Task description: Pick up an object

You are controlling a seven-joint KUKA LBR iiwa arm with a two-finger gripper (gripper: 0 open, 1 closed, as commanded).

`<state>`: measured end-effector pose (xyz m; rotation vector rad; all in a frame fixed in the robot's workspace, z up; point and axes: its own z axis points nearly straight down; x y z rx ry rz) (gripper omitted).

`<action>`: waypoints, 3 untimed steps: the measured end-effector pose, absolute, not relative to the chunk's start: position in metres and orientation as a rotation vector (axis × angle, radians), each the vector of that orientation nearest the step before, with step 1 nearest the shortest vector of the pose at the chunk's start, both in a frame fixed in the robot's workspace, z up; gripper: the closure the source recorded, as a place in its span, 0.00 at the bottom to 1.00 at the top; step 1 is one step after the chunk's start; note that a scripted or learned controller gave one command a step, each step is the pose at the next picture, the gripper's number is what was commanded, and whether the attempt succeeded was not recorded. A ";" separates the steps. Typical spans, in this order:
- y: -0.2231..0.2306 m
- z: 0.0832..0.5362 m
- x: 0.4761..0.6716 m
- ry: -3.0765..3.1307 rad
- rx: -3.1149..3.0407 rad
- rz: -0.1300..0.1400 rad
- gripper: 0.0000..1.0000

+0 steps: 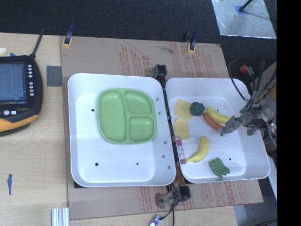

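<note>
The claw [241, 126] hung open over the right bin [254, 166], holding nothing, one finger beside the orange sausage [211, 122]

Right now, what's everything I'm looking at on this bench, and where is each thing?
White bins: two, side by side on brown cardboard.
Divided plate: one, green, three sections, in the left bin.
Bananas: two, yellow; one low in the right bin, one near the gripper.
Cheese-like slices: two, pale yellow, at the right bin's left side.
Dark green lumpy item: one, upper middle of the right bin.
Orange-red sausage-like piece: one, beside the upper banana.
Green leafy item: one, at the right bin's bottom edge.
Handheld control screen: one, orange and grey, far left.
Gripper: one, dark, over the right bin's right side.
</note>
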<state>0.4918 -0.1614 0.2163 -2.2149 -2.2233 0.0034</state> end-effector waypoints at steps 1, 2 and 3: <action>-0.155 0.118 0.556 -2.225 -2.213 0.007 0.00; -0.132 0.094 0.511 -2.223 -2.214 0.006 0.00; -0.133 0.104 0.511 -2.225 -2.212 0.009 1.00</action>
